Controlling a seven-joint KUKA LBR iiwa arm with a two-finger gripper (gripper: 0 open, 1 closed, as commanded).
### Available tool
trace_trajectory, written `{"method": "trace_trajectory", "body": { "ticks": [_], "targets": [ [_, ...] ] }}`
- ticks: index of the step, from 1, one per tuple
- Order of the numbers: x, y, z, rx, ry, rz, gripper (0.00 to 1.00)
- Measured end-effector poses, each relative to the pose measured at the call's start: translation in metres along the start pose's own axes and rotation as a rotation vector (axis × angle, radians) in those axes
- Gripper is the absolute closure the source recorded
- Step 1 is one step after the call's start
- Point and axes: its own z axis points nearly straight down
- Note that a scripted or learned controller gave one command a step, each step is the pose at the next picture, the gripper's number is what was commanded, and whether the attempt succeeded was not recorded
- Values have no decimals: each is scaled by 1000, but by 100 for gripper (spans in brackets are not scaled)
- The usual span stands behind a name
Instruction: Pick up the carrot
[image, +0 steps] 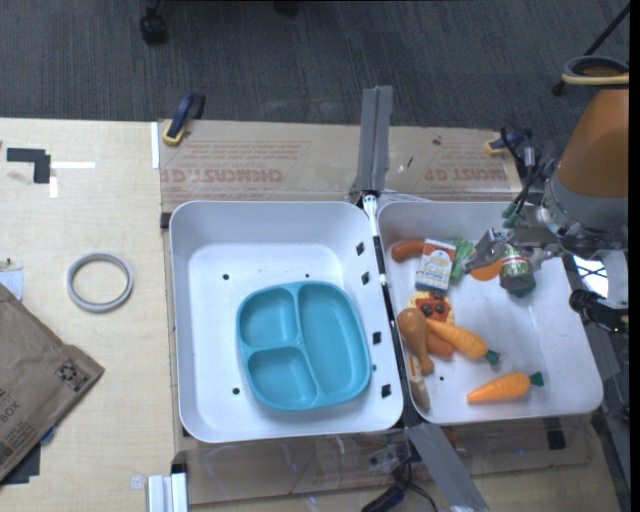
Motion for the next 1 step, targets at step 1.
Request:
{"method": "trace_trajectory", "body": {
  "ticks": [1],
  "targets": [
    [33, -30, 111, -4, -1, -161, 0]
  ]
}}
